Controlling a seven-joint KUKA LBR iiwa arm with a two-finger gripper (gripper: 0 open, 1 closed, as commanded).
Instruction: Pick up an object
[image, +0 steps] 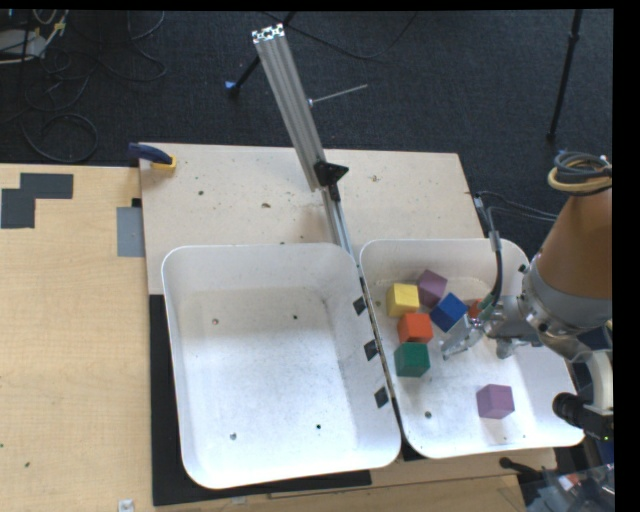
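Several small blocks lie in the right bin (520, 436): a yellow cube (405, 297), a mauve cube (432, 285), a blue cube (449, 310), an orange cube (415, 326) and a green cube (412, 359) bunched near the bin's left wall. A purple cube (495, 400) sits alone toward the front. My gripper (462, 340) reaches in from the right, low over the bin, just right of the orange and green cubes and below the blue one. Nothing shows between its metal fingers (455, 344).
The left bin (190, 300) sits beside the right one, with black clips along the shared wall. A slanted aluminium post (296, 105) rises behind the bins. A yellow and blue object (155, 156) lies at the board's far left corner.
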